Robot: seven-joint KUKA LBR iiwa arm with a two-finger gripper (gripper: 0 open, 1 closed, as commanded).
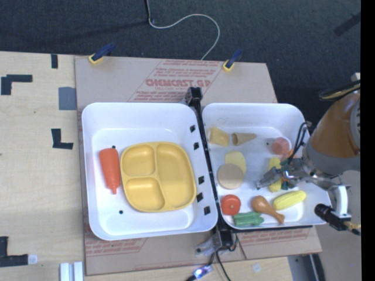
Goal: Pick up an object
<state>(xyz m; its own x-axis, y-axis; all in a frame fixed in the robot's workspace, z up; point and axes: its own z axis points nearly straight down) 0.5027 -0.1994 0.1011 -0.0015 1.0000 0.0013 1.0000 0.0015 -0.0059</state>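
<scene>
In the right bin (296, 117), the gripper (275, 178) sits low among the toy food, reaching in from the right side. Can't tell its grasp state: the fingertips are lost in a clutter of small yellow, green and dark pieces directly under it, and nothing is clearly seen between them.

Right bin contents, relative to the gripper:
- corn cob (289, 200), yellow, just below it, lying tilted, near the front wall
- drumstick (267, 208), orange-brown, below and slightly left, next to the corn
- green pepper (248, 219), further below-left, against the front wall
- tomato (231, 204), red, left and below
- round tan bun (230, 175), left, at about the same height
- pale yellow piece (235, 160), left and slightly above, touching the bun
- cheese wedge (218, 136), well up-left
- ice cream cone (243, 137), up-left, lying on its side beside the cheese
- pinkish round fruit (280, 146), just above the gripper

Left bin (94, 119), well to the gripper's left across the centre divider: yellow three-compartment plate (157, 176), compartments bare, and an orange carrot (109, 168) lying just beside the plate's far edge, upright in the view.

Both bins sit on a cardboard sheet (135, 78).
</scene>
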